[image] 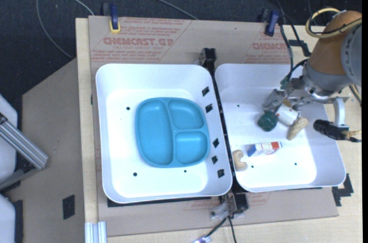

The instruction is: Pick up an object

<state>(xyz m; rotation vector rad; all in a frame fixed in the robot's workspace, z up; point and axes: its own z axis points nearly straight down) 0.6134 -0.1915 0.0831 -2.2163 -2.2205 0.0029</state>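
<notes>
In the right bin (322,170), my gripper (284,105) hangs over a cluster of small objects with its fingers spread open and nothing held between them. Just below it lie a dark green round object (266,121), a white cylinder (286,116) and a tan piece (296,128). A white tube with red and blue print (264,148) lies nearer the front. A small tan item (239,160) sits by the bin's left wall.
The left bin (109,98) holds a blue divided plate (172,131). A black divider with clips (214,115) separates the bins. The arm's wrist (325,72) and a black cable connector (330,128) overhang the right bin's right side.
</notes>
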